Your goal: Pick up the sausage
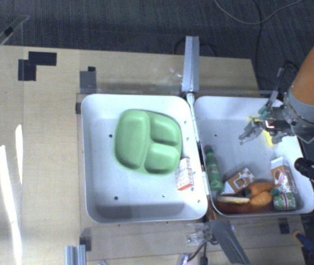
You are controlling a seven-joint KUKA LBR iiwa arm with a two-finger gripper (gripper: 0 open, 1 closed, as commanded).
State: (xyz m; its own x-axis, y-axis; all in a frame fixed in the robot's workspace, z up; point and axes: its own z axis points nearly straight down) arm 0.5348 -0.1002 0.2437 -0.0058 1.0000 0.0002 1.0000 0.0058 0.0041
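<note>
Tool (255, 130) fingers look spread apart and grip nothing, hovering over the right bin (223, 109) on the table (46, 164), well apart from the sausage (234, 200) at the bin's near edge, squeezed between carrot (259, 194) and green bottle (212, 170), so neighbours may be grabbed instead.

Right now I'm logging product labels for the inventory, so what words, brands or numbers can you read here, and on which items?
No text can be read.
Small red-and-white carton in the left bin: print too blurred.
Green bottle in the right bin: label too small.
Brown packet: markings blurred.
Second brown packet: also unreadable.
Green divided plate: no markings.
</note>
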